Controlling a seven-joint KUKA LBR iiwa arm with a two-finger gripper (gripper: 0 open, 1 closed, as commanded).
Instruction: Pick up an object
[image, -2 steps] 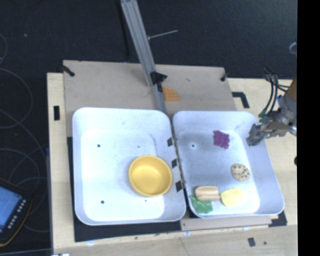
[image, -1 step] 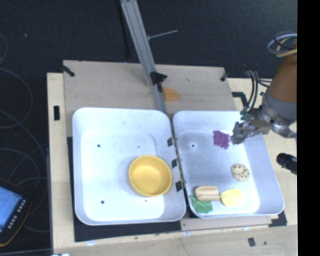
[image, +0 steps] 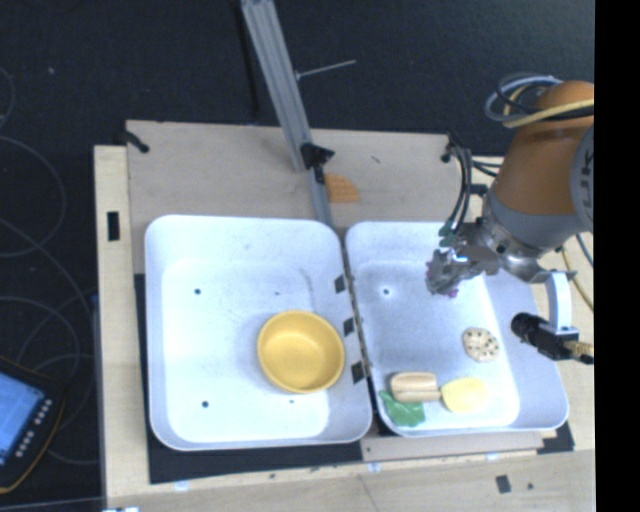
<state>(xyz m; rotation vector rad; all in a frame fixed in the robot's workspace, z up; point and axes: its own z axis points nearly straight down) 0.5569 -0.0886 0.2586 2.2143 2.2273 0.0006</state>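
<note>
green piece (image: 402, 410): seen at the near edge of the right bin (image: 400, 250), partly tucked under the tan block, close to the near-left corner.
tan block (image: 414, 386): laid on its side just beside the yellow lump, touching or nearly touching it.
yellow lump (image: 464, 395): found near the front wall of the right bin, to the right of the tan block.
round speckled disc (image: 481, 344): placed apart from the front cluster, further back in the right bin, between the cluster and the gripper.
yellow bowl (image: 300, 351): set upright in the left bin (image: 180, 250), towards its near-right part, close to the divide between the bins.
gripper (image: 446, 277): positioned over the back half of the right bin, well apart from the disc and the front cluster; nothing was seen between its fingers.
jaws: their spread could not be told, as the fingers were blurred and dark; possibly narrow.
arm (image: 540, 180): reached in from the right, its orange band seen above the wrist.
</note>
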